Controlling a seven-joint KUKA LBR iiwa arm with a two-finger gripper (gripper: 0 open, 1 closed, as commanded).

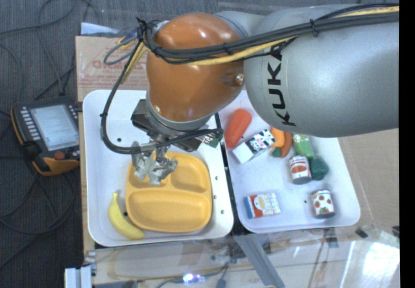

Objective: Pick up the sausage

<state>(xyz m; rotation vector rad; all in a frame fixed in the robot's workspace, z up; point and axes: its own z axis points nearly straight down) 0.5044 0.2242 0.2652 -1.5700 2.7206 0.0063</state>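
Gripper (154, 167) sits over the yellow tray (172, 199) at its 10 o'clock corner, left bin (97, 150); can't tell its state. Sausage (237, 127) at right bin's (343, 212) 11 o'clock, upper end hidden under the arm (311, 72).

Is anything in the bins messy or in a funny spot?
Nothing looks spilled or broken. The banana lies squeezed between the yellow tray and the left bin's wall. In the right bin, the carrot leans on the rim between the bins. The pincer hangs over the tray.
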